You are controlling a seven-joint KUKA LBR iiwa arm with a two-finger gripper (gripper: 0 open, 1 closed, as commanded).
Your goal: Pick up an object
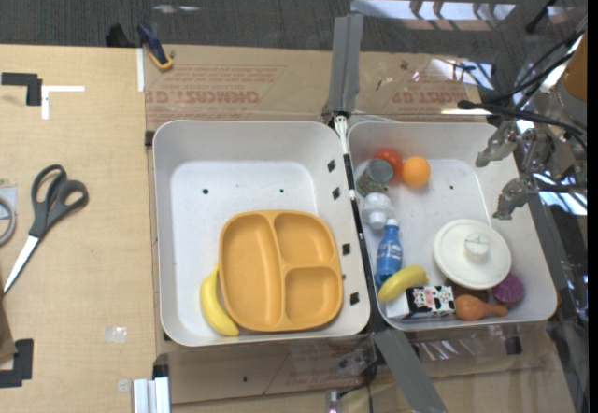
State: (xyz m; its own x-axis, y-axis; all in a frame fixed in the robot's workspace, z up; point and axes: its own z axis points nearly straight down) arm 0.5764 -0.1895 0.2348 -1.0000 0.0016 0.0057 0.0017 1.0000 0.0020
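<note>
The claw (512, 179), fingers apart and holding nothing, hangs over the right white plastic bin (464, 176), the round white lid (472, 253) just below-left, probably lining up a grasp.

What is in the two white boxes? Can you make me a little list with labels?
left bin: orange divided plate, banana tucked at its left edge
right bin: white lid, blue bottle, small banana, orange ball, red ball, cow-print carton, purple piece
tool: above the right bin's right edge, holding nothing
bench: scissors at the left
</note>
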